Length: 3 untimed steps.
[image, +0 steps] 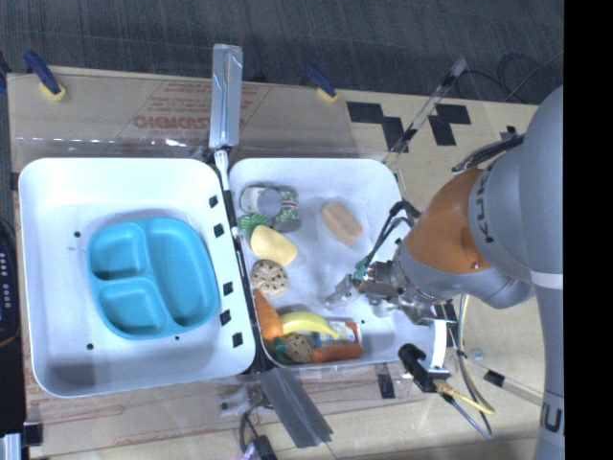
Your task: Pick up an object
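The gripper [343, 290] is hanging low over bare floor in the right bin [383, 175], apparently lining up a pick; whether it is wide or narrow I cannot tell. Candidates are lying to its left: a cookie [270, 277], a yellow piece [274, 246], a banana [305, 324]. A tan piece [342, 221] is sitting just above it.
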Available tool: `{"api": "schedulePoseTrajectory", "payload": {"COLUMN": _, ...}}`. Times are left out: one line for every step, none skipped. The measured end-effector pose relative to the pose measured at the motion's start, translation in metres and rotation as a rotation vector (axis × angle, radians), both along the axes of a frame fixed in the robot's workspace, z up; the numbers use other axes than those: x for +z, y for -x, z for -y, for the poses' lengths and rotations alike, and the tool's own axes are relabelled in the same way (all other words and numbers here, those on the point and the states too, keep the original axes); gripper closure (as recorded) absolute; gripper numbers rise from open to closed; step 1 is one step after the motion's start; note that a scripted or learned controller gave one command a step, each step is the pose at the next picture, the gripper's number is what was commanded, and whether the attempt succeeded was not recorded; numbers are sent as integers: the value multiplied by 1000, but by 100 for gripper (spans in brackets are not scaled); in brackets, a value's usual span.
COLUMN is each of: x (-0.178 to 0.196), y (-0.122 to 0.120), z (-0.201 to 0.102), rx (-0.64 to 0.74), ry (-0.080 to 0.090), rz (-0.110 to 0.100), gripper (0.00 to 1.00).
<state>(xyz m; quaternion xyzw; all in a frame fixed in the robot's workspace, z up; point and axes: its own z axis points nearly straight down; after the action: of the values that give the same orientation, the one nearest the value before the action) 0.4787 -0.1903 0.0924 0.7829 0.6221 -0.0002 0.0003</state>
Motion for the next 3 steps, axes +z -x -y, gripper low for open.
{"api": "schedulePoseTrajectory", "payload": {"x": 78, "y": -40, "z": 11, "rx": 29, "ry": 0, "rz": 2, "gripper": 0}}
{"api": "schedulePoseTrajectory", "payload": {"x": 57, "y": -147, "z": 3, "rx": 86, "ry": -2, "rz": -3, "gripper": 0}}
{"api": "schedulePoseTrajectory", "payload": {"x": -1, "y": -113, "z": -3, "rx": 70, "ry": -2, "rz": -3, "gripper": 0}}
